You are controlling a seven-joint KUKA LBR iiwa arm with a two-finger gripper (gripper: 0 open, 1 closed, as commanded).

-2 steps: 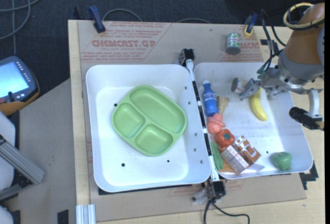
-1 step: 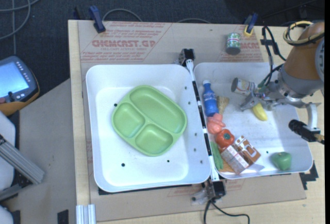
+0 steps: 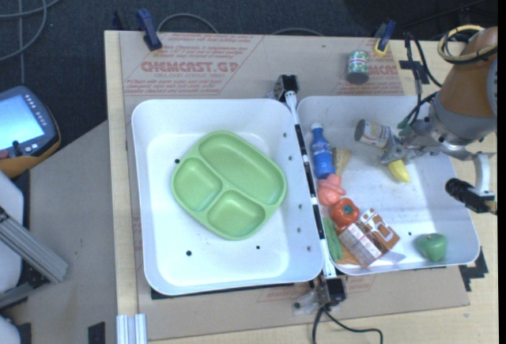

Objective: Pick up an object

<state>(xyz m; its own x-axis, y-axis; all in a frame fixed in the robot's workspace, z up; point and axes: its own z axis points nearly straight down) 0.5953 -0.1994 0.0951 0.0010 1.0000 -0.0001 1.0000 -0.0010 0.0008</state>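
The right bin (image 3: 451,204) holds a blue bottle (image 3: 321,151) lying by its left wall, a small yellow object (image 3: 399,171), a pink-orange item (image 3: 330,190), a red tomato-like piece (image 3: 345,212), a brown and white carton (image 3: 368,237) and a green round object (image 3: 432,246). A grey cylinder (image 3: 370,131) lies near the bin's back. My gripper (image 3: 394,151) reaches in from the right and hangs just above and left of the yellow object, close to the grey cylinder. I see nothing held in it.
The left bin (image 3: 158,255) carries a green divided plate (image 3: 228,184). A small can (image 3: 358,66) stands on the bench behind the right bin. Blue clamps (image 3: 148,28) hold the board's back edge. The arm's orange band (image 3: 468,85) sits over the right bin's far right corner.
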